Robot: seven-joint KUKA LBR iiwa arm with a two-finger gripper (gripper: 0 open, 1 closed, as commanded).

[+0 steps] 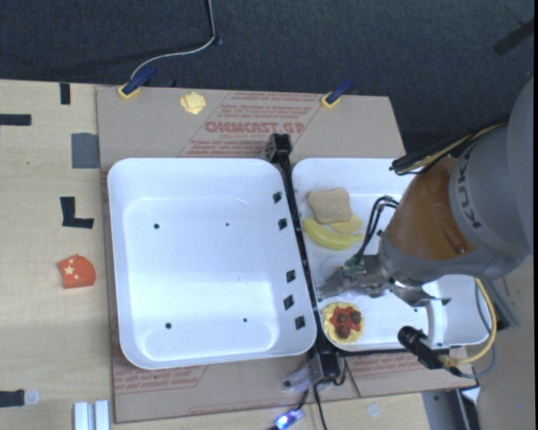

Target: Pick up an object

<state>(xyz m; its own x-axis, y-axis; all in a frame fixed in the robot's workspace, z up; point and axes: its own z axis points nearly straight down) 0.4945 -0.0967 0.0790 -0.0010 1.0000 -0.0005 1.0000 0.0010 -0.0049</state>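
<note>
In the right bin [363, 170] lie a tan slice of bread [329, 205], a yellow banana [330, 234] just below it, and a small pizza-like disc with red toppings [342, 322] near the front left corner. My gripper [339, 280] reaches down into this bin from the right, between the banana and the disc, close to the bin's left wall. I cannot make out how its fingers stand, and nothing shows held between them. The arm's grey and orange wrist covers the bin's right half.
The left bin [197, 258] is bounded by a black divider [290, 231]. On the bench lie a red block [78, 271] at the left and a small yellow piece [193, 103] behind the bins. A white cable runs at the back.
</note>
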